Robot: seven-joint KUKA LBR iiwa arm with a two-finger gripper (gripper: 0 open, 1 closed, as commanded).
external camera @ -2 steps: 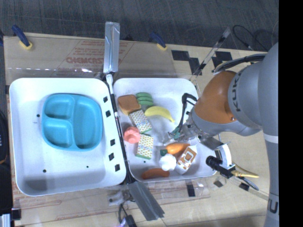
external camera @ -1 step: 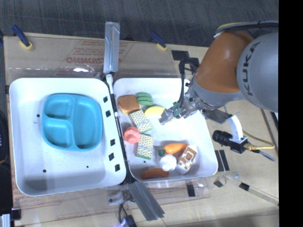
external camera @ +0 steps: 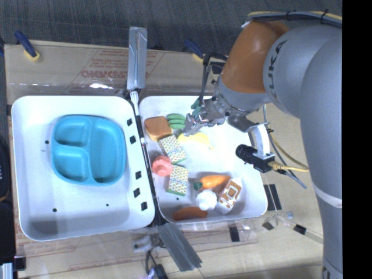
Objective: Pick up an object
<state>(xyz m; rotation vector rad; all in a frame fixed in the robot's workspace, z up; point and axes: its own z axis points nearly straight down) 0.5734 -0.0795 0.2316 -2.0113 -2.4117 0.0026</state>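
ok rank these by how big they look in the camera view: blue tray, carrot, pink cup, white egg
1. blue tray, by far the largest
2. carrot
3. pink cup and white egg look about alike, so I won't rank them against each other

The grey arm with its orange band [external camera: 253, 57] reaches in from the right, its two-finger tool [external camera: 196, 120] angled down and leftward.
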